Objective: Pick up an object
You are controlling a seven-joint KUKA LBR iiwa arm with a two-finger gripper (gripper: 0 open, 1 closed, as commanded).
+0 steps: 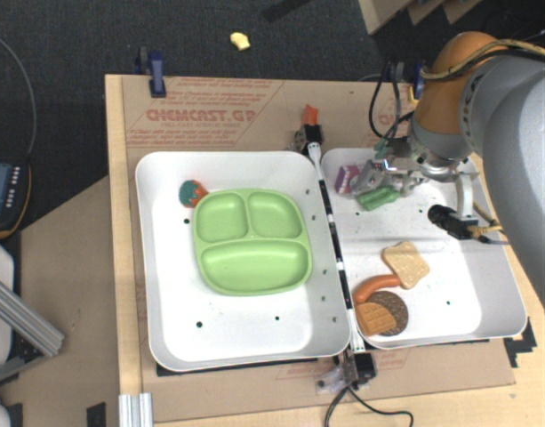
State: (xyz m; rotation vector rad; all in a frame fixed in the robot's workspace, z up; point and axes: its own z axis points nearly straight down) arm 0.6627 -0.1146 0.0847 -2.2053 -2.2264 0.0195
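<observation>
Bench [121,265] is lit brightly and evenly from above; white bins [245,327] are slightly washed out, shadows kept soft. Arm [512,149] is rendered blurry at right; fine detail is lost overall.

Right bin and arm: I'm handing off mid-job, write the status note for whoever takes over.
Gripper: over the back of the right bin, right by the green piece; no hold confirmed.
Same bin: purple piece, bread slice, sausage, brown cookie.
Left bin: green divided plate, small red-and-teal toy.
Done: nothing visibly lifted.
Left: grasp one object and raise it.
</observation>
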